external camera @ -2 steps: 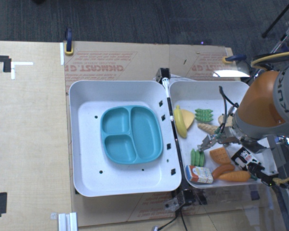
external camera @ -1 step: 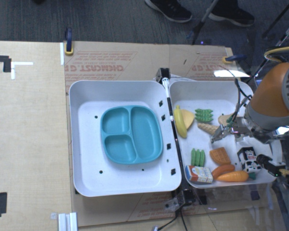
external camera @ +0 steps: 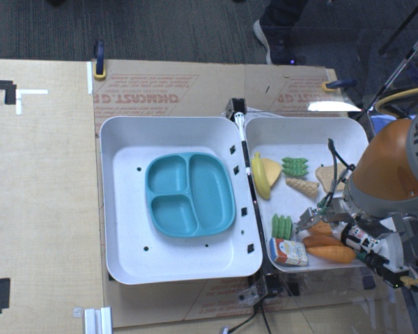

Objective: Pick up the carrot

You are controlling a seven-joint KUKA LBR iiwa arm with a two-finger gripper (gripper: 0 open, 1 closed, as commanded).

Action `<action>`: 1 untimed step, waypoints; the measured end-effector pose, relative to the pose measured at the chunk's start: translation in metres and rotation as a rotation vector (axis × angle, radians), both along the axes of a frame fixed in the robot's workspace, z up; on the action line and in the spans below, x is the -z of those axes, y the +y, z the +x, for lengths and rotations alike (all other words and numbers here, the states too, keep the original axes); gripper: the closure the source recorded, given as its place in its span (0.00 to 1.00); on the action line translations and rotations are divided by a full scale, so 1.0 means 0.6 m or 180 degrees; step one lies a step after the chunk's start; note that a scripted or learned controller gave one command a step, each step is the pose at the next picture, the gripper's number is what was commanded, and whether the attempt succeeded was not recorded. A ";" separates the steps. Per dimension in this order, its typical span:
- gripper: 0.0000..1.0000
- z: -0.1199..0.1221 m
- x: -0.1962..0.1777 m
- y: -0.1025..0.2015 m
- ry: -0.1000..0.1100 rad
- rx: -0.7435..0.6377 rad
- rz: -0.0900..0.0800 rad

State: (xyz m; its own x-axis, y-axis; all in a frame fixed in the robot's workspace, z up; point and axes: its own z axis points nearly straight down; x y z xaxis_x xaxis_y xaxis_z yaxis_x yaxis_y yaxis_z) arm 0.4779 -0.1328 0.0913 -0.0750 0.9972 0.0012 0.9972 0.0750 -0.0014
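Tabletop [external camera: 42, 207]: pale wood with a cardboard sheet under two white bins; dark carpet lies beyond.
Gripper [external camera: 312, 219]: we see it low in the right bin [external camera: 279, 127], at the bin's near right part, just above the orange pieces.
Fingers: we cannot tell whether they are spread or closed; the wrist hardware hides them.
Carrot [external camera: 331, 254]: it lies on its side near the bin's near wall, long axis roughly left to right, just below and to the right of the gripper. Shorter orange pieces [external camera: 322, 240] lie touching it on the far side.
Neighbours: a small printed packet [external camera: 290, 252] sits just left of the carrot; green pods [external camera: 282, 226] lie above the packet; a banana [external camera: 263, 176], more green pods [external camera: 295, 165] and a cone-shaped piece [external camera: 303, 186] lie farther back.
Left bin [external camera: 125, 256]: it holds a teal divided plate [external camera: 190, 194].
Handling: we judge the carrot to be a light, stiff, smooth toy that may roll or slip.
Grasp point: we advise closing across its thick middle, square to the long axis, clear of the packet and the bin wall.
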 end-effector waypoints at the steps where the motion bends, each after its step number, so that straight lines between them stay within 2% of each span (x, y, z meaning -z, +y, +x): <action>1: 1.00 0.003 -0.014 -0.001 -0.0005 0.0012 -0.0002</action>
State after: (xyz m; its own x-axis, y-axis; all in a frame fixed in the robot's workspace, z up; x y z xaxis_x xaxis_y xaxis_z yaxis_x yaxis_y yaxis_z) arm 0.4795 -0.1335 0.0995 -0.0713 0.9975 0.0006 0.9975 0.0713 0.0002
